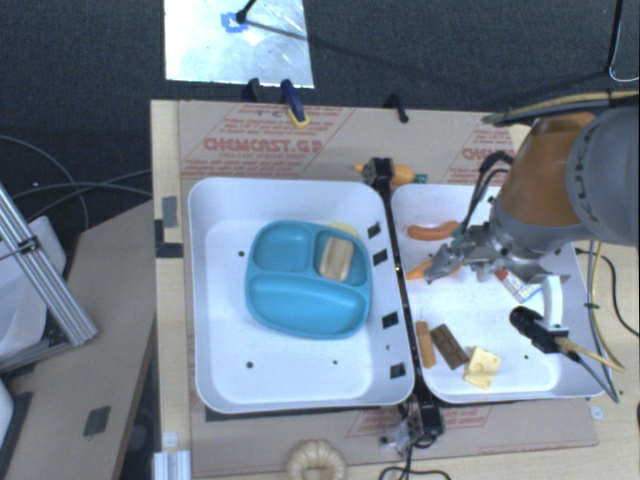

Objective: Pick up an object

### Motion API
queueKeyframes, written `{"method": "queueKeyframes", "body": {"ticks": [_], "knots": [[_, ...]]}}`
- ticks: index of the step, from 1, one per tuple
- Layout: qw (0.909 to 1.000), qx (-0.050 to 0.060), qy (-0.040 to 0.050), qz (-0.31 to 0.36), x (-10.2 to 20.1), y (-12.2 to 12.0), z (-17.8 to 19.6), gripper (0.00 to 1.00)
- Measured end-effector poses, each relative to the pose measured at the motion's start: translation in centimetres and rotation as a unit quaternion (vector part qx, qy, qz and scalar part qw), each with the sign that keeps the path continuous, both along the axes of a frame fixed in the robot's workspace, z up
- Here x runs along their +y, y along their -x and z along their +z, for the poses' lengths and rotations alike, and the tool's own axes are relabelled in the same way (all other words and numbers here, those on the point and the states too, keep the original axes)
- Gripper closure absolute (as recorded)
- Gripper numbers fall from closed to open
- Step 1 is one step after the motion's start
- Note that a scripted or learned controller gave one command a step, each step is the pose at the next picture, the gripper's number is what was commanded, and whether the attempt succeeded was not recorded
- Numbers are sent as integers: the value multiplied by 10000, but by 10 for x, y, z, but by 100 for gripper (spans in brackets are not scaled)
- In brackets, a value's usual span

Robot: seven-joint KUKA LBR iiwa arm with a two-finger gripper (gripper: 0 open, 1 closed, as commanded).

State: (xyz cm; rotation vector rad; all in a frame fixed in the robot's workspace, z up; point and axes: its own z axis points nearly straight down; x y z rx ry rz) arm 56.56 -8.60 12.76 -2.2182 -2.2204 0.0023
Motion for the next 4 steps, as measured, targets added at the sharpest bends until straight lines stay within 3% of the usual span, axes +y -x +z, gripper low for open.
{"method": "queueKeyframes", "body": {"ticks": [1,2,4], "knots": [[10000,-5,2,-1,1,0,-45,0],[10000,-28,5,-3,0,-1,-33,100],[10000,-57,10,16,1,-3,95,100]]}}
